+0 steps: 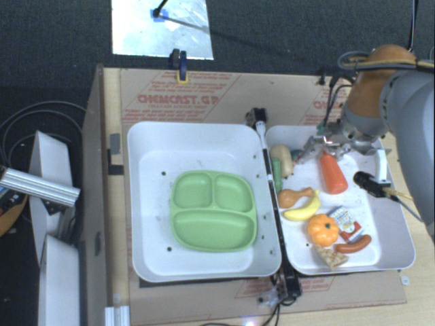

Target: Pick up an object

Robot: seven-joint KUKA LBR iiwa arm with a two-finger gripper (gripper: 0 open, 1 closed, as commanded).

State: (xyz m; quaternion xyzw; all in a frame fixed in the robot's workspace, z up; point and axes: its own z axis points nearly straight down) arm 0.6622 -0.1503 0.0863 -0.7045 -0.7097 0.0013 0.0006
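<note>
One two-finger gripper (pixel 327 146) hangs over the far part of the right bin (pixel 389 224), and from this slant I cannot tell whether it is spread or pressed together. Just below it lies a toy carrot (pixel 333 173), its broad end toward the bin's far edge and right under the gripper; nothing shows the carrot being pinched, and contact cannot be judged. Toward the bin's left wall, near its far left corner, sits a pale beige toy food piece (pixel 280 159). Nearer the middle of that wall lie a toy chicken drumstick (pixel 295 197) and, just beside it on the near side, a toy banana (pixel 303 210). Closer to the near edge sits a toy orange (pixel 323 229), with a small white packet (pixel 344 219) just beside it, a toy sausage (pixel 355 244) farther right, and a tan wedge-shaped slice (pixel 331 255) at the near edge. The left bin (pixel 156 156) carries a green divided plate (pixel 214 209) at its middle.
</note>
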